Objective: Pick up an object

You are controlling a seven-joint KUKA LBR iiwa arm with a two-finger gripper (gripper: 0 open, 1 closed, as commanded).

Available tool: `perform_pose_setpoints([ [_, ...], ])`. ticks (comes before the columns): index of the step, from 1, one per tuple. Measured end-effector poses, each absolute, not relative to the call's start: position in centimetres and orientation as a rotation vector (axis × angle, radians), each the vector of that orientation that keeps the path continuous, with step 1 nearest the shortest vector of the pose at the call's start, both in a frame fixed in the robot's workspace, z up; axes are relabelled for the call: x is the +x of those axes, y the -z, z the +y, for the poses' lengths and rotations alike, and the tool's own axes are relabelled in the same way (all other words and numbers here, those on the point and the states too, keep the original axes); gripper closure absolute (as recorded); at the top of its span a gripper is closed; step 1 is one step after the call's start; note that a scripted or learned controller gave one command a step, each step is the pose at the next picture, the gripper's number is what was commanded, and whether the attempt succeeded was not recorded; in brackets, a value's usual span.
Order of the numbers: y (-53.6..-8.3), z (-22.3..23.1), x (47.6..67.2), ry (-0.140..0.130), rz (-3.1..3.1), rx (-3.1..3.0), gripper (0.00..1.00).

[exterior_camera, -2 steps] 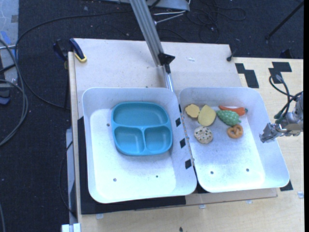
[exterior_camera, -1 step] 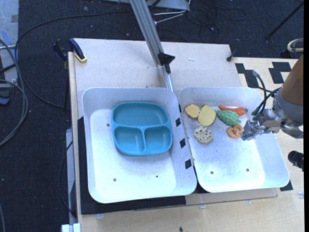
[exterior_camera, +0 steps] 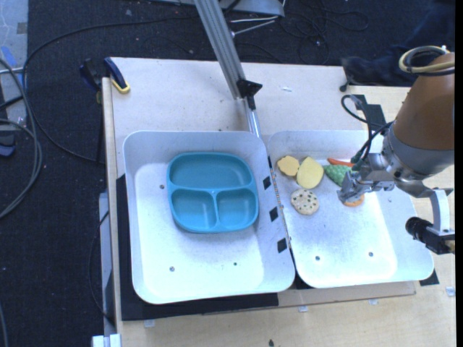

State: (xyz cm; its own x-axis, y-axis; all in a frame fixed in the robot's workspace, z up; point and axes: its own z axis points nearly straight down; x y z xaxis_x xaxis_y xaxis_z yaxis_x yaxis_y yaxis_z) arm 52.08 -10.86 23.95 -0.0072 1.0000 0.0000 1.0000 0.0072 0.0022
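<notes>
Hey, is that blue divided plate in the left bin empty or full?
Empty: the blue plate shows three bare compartments.

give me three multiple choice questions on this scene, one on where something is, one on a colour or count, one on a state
1. Where does the divided plate lie?
A. in the left bin
B. in the right bin
C. on the bare bench

2. What colour is the divided plate?
A. red
B. blue
C. white

3. How does the cookie lie relative to the gripper?
A. between its fingers
B. apart from it, flat on the right bin's floor
C. on the plate

Answers: 1 A, the plate sits on the left bin floor. 2 B, it is teal blue against the white bin. 3 B, the cookie rests in the right bin, left of the gripper with bare floor between them.
</notes>
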Motion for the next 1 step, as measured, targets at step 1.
perform_pose_setpoints([
  [1,-24.76,-5.98,52.69,-0.002,2.225,2.216,1.0],
])
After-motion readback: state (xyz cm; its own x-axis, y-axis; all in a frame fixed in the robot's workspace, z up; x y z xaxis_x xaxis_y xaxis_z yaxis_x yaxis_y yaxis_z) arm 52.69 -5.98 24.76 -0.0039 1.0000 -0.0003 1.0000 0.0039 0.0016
